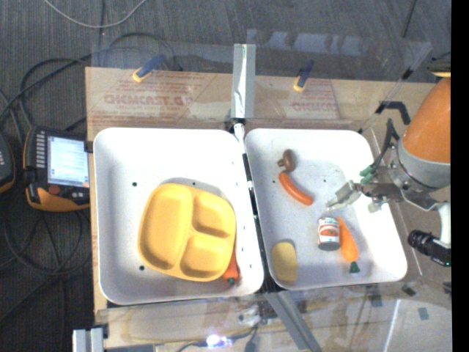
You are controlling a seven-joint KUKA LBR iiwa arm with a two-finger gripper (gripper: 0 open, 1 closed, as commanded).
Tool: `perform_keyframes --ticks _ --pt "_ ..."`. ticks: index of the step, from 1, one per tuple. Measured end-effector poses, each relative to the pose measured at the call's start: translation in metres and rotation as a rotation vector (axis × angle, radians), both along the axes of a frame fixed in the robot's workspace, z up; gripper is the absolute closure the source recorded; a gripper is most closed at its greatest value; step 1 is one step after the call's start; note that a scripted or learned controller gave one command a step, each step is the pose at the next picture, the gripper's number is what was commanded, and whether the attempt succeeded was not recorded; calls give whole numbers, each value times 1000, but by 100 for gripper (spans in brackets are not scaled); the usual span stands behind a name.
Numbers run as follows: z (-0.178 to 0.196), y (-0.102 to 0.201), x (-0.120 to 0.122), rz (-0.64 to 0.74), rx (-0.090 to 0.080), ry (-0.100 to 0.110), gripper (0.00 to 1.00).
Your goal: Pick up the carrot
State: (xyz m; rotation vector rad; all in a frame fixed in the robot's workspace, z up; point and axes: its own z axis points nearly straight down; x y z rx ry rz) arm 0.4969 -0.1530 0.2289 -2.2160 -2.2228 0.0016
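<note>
Surface: two white bins. Right bin (381, 167): carrot (348, 245) beside can (329, 234). Tool (350, 194) above, apart from carrot; finger spread unclear, apparently holding nothing.

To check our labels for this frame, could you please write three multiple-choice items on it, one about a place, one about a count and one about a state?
1. Where does the carrot lie?
A. right bin
B. left bin
C. on the floor

2. How many compartments does the yellow plate have?
A. one
B. three
C. five

3. How does the small can stand?
A. crushed flat
B. upside down on the plate
C. upright beside the carrot

Answers: 1 A, it rests near the right bin's front corner; 2 B, ridges divide it in three; 3 C, its round top faces up.
</note>
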Motion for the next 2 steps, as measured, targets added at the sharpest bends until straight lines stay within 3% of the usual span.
perform_keyframes --ticks 1,2 --pt "-139 -16 -9 91 -5 -15 0" --pt "-127 -17 -6 91 -6 -23 100"
